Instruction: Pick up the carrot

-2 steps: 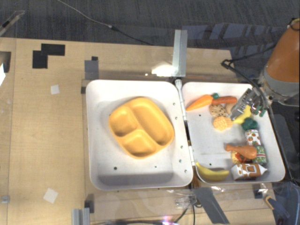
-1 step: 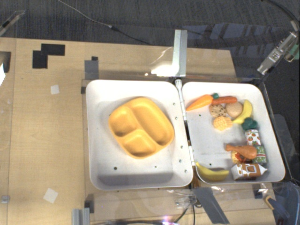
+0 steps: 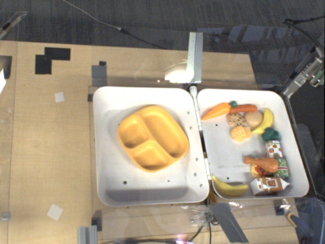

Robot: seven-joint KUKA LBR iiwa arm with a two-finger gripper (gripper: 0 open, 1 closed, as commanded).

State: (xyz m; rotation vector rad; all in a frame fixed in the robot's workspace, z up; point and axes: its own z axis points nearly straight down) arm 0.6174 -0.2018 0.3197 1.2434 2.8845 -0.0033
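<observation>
While the carrot lay in the far left corner of the right bin, close to the divider, the gripper sat up at the right edge of the camera view, well apart from it. Open or closed? Too little of it was clear, so I could not tell, and nothing was seen held in it.

The carrot lay flat with its tip aimed at the divider and its green top inward, just beside a redder, carrot-like piece. A cookie and a corn cob crowded in below. That packing looked to me like the trouble: a descent on the leafy end risked catching a neighbour, while the tip end had bare white floor below it.

Banana, drumstick and carton lined the near side, out of the way. The yellow divided plate lay in the left bin. By my read, the pick had not begun.
</observation>
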